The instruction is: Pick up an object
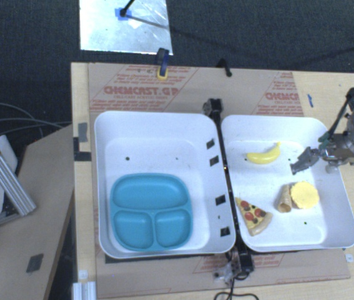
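Observation:
In the right bin [336,227] lie a yellow banana [263,155] near the back, a pizza slice [253,214] at the front left, and a yellow burger-like toy with a tan bun [299,196] in the middle. My gripper [303,162] reaches in from the right, hanging above the bin just right of the banana and above the burger toy. Nothing shows between its fingers.
The left bin [105,167] holds a blue divided plate [152,211]. Black clips run along the seam between the bins. A clamp [162,63] sits on the cardboard behind the bins, and a metal sheet [125,16] lies beyond on the dark floor.

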